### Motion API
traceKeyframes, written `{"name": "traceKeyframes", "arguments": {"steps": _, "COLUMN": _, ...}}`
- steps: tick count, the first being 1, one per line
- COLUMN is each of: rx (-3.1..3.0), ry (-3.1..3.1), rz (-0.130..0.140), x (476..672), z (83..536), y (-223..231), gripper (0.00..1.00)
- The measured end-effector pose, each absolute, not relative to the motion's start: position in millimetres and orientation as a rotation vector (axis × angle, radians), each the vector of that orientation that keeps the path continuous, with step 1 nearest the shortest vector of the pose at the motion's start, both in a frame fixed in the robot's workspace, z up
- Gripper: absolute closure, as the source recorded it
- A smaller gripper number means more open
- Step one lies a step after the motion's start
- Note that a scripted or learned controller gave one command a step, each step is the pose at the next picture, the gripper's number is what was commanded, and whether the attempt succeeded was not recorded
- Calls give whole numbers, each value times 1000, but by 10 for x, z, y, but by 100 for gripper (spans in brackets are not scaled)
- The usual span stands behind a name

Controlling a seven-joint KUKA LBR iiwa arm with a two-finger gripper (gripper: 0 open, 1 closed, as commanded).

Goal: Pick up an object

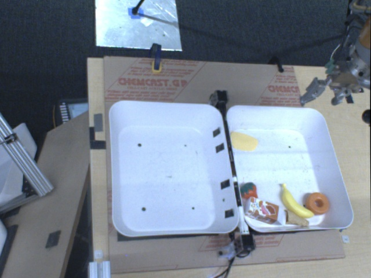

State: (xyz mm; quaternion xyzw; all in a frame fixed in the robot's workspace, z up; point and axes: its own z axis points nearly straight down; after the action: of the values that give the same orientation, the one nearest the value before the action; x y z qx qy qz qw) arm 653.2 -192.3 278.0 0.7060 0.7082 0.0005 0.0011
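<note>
The objects lie in the right bin [324, 126], toward the lower right of the frame; a banana [293, 201] rests on the bin's floor near its lower edge, curving from upper left to lower right; just right of it sits an orange ring like a doughnut [317, 202], close to the banana's lower end but whether touching cannot be told; left of the banana a small printed packet [264, 210] lies flat, and at its upper left corner a small red and green item like a strawberry [248, 190] sits against the bin's left wall; a tan wedge-shaped piece [297, 219] lies below the banana by the lower rim; well apart from this cluster, a pale yellow flat object [244, 141] lies in the bin's upper left part; the left bin [116, 120] stands beside the right one, their walls meeting along the middle; both bins rest on a brown cardboard sheet [191, 77] on the counter [72, 155]; the pincer [324, 92] hangs at the upper right of the frame, outside the right bin's upper right corner, its two fingers spread apart with nothing between them; a shiny silver sheet [136, 16] lies at the upper left on dark flooring.
</note>
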Motion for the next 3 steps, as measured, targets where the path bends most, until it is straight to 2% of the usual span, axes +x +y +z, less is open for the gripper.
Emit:
{"name": "traceKeyframes", "arguments": {"steps": 1, "rx": 2214, "ry": 2235, "rz": 0, "x": 6682, "z": 1907, "y": -1331, "gripper": 0}}
{"name": "traceKeyframes", "arguments": {"steps": 2, "rx": 2215, "ry": 2233, "rz": -2, "x": 6503, "z": 1171, "y": -885, "gripper": 0}}
{"name": "traceKeyframes", "arguments": {"steps": 3, "rx": 2208, "ry": 2231, "rz": 9, "x": 6201, "z": 1890, "y": -229, "gripper": 0}}
